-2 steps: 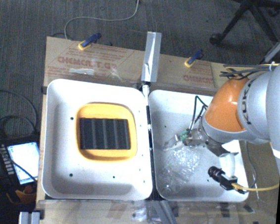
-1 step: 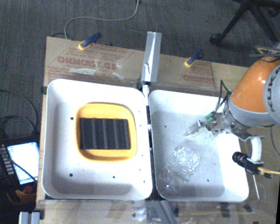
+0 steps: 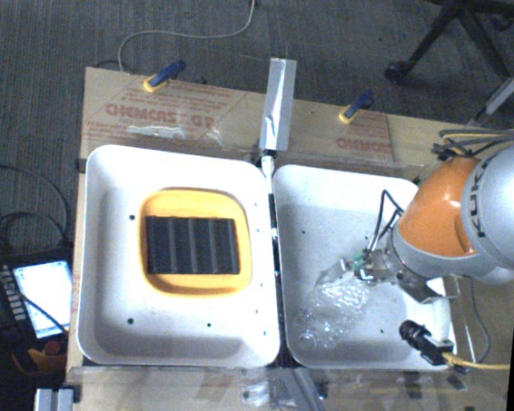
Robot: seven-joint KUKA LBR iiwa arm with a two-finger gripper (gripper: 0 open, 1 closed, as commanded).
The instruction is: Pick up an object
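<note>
white plastic forms two shallow bins side by side on a wooden bench (image 3: 203, 112). the left bin (image 3: 108, 230) holds a yellow tray with a dark ribbed insert (image 3: 195, 242), well apart from the arm. the right bin (image 3: 330, 208) holds a clear crumpled plastic bottle (image 3: 333, 304), lying tilted near the front. the grey and orange arm (image 3: 457, 216) reaches in from the right. its pincer (image 3: 371, 267) sits just beside the bottle's upper end; whether it is spread or pressed together, i cannot tell.

Grey carpet floor (image 3: 68, 7), chair base (image 3: 449, 33), loose cable (image 3: 193, 34).
</note>
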